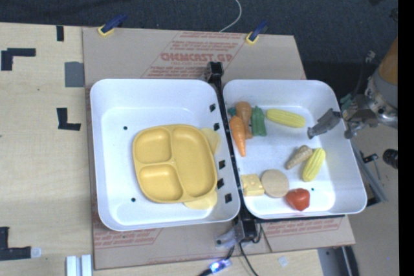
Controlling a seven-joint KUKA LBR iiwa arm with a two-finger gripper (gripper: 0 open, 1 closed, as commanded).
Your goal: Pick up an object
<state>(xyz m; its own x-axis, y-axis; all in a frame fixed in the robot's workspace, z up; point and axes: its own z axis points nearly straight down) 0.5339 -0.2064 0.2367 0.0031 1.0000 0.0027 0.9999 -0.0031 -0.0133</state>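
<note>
The right bin [326, 95] holds a scatter of toy food, any piece of which would serve. Along its left wall lies a carrot [239, 134] beside a green vegetable [259, 121]; a corn cob [286, 117] lies near the far wall; a second, shorter corn cob [313, 163] sits toward the right, touching a tan knobbly piece [297, 156]. Along the near wall are a pale yellow block [252, 185], a round beige biscuit [275, 182] and a red tomato [298, 199]. The left bin [103, 100] carries a yellow divided tray [173, 161].

The gripper [321, 125] hangs over the right bin's right side, just beyond the short corn cob and apart from it. Whether the jaws are parted or closed cannot be told from this angle, and nothing shows between them.

These pieces look like hollow moulded plastic: light, stiff and smooth, so likely to slip or roll if pinched off-centre. The short corn cob seems the nearest candidate. Its ridged surface should give some bite; taking it across the middle of its narrow width, jaws square to its long axis, looks safest. The tan piece touching it may get nudged or crowd one jaw.
</note>
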